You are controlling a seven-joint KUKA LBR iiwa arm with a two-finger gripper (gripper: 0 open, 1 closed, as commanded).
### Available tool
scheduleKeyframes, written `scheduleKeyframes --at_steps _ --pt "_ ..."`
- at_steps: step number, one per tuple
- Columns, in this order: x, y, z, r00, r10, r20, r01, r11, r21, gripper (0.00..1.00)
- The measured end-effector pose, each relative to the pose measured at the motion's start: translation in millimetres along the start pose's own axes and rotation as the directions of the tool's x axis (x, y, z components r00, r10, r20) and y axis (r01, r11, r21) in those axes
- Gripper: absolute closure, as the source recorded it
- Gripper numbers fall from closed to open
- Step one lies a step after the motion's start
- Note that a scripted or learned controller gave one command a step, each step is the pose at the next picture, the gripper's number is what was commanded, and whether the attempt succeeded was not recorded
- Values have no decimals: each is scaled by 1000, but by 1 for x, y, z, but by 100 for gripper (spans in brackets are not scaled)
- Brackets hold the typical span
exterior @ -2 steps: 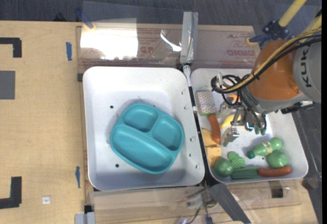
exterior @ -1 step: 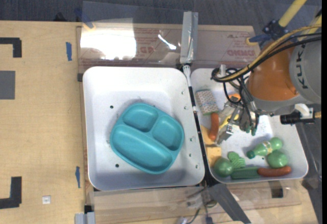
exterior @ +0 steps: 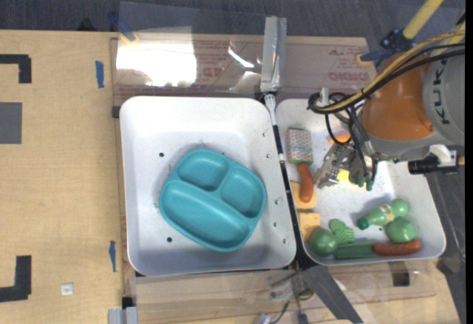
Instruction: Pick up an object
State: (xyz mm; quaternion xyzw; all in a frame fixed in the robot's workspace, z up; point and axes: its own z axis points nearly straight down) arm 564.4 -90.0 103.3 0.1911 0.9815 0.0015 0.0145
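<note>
The arm [exterior: 403,104] reaches in from the right, its orange band sitting over the right bin [exterior: 432,204], cables looping over the top of it. The hand [exterior: 344,167] hangs down inside that bin, over its left-middle part, fingers pointing down toward the white floor. I can't make out from here whether those fingers are spread or pinched together, and nothing clearly sits between them.

Just beside the hand, to its left, there's an orange carrot-like piece [exterior: 305,183] lying lengthwise near the bin's left wall, with a small grey grater-looking item [exterior: 299,143] just above it. A yellowish block [exterior: 308,222] lies below the carrot.

Along the bottom edge of the right bin the toys crowd together: a green round vegetable [exterior: 322,241], a leafy green piece [exterior: 341,228] touching it, a long green stick [exterior: 358,249], and a red sausage [exterior: 397,247] at the end. Above those, a green bottle-like shape [exterior: 384,214] and a green pear-like lump [exterior: 400,229] lie near each other.

The left bin [exterior: 148,137] holds a teal divided plate [exterior: 213,199], three compartments, lying flat a bit below centre.

Both bins rest side by side on the counter [exterior: 52,167], brown board with black tape marks at the far left.
</note>
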Motion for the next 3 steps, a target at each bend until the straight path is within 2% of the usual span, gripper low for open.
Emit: scheduleKeyframes --at_steps 1,2,3 --pt "-25 70 -141 1000 -22 -13 22 1000 2 100" --pt "-77 71 -181 998 62 -17 -62 998 6 100" --pt "-81 71 -190 978 209 -18 -209 978 10 100"
